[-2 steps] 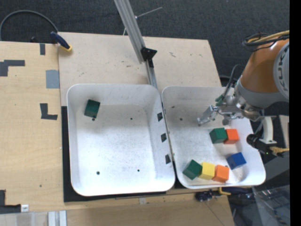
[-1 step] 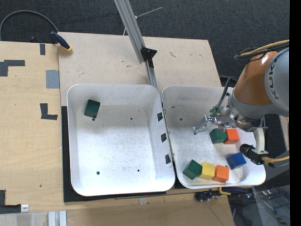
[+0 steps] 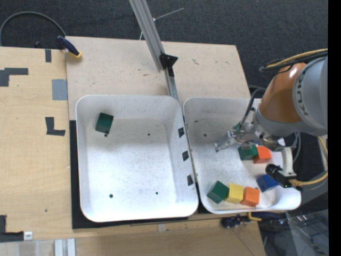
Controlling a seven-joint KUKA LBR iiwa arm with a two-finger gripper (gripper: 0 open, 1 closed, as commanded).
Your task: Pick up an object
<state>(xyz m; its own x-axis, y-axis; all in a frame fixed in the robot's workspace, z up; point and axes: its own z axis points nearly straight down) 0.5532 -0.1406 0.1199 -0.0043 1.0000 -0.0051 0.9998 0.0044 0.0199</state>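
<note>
While 1 green block [image 3: 104, 122] sits in the left bin [image 3: 85, 159], the gripper [image 3: 230, 139] hangs over the right bin [image 3: 205, 116]; its grip state cannot be told.

Lone block [image 3: 104, 122] at 10 o'clock in left bin [image 3: 85, 159]; six blocks [image 3: 234, 192] clustered at 4–5 o'clock in right bin [image 3: 205, 108]; gripper [image 3: 228, 141] above.

Dark green cube [image 3: 104, 122] alone at ten o'clock in left bin [image 3: 85, 159]; green [image 3: 218, 191], yellow [image 3: 235, 193], orange [image 3: 250, 196] cubes rowed at six o'clock in right bin [image 3: 205, 116].
</note>
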